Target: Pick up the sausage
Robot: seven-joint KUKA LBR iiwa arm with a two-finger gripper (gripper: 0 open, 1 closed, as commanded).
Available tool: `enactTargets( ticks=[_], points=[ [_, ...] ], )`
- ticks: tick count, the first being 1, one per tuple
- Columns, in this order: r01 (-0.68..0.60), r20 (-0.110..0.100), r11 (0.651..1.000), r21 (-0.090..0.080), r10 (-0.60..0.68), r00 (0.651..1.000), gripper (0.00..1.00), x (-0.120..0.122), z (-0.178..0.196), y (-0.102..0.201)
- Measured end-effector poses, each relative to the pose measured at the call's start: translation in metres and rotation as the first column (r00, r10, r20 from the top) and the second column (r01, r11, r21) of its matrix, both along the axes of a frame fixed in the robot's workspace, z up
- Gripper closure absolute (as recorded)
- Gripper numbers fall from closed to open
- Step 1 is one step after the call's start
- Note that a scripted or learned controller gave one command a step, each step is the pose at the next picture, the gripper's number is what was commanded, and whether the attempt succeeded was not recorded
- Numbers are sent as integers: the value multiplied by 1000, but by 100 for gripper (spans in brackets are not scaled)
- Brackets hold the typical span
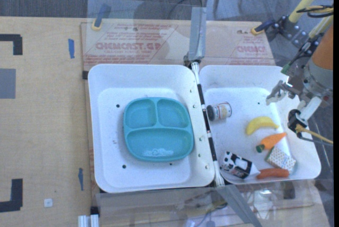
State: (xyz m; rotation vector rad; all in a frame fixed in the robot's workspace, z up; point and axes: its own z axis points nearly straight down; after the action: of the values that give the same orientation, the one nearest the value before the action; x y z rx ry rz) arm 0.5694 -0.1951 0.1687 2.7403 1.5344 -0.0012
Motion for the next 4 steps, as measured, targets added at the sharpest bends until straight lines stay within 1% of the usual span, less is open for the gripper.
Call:
enactTargets(
  ticks=[1,2,3,4],
  points=[
    [157,7,988,2,-157,988,0,-69,-81,11],
    [165,12,986,1,-165,986,100,-69,-70,7],
    [165,10,986,0,-165,986,0,-70,-70,7],
    [323,-2,946,1,-323,946,0,-90,-36,47]
  ],
)
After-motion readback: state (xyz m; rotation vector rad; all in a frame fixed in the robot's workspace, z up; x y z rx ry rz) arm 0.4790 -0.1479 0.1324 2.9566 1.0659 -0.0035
